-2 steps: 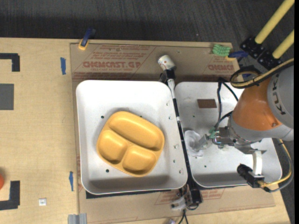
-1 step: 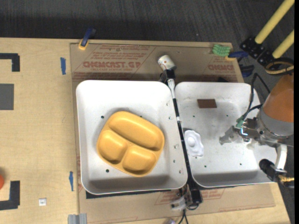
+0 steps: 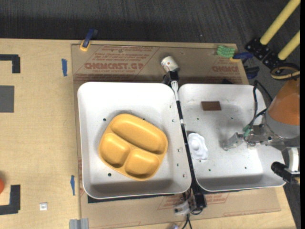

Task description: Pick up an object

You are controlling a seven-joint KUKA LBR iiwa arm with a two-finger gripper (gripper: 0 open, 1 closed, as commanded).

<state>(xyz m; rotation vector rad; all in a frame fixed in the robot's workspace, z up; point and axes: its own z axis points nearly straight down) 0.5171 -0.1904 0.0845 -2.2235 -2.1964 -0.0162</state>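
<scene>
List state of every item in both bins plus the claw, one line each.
yellow divided tray: lying flat in the left bin, compartments facing up, untouched.
white crumpled object: resting on the right bin floor near its left wall, untouched.
brown block: lying flat near the right bin's back wall, untouched.
claw: low over the right bin's middle, nothing visibly between its fingers; open or shut unclear.

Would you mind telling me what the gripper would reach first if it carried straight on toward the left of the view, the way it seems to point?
Probably the crumpled white object by the right bin's left wall. The gripper points roughly that way, with bare bin floor between. Depth is unclear, so it might pass above it.
</scene>
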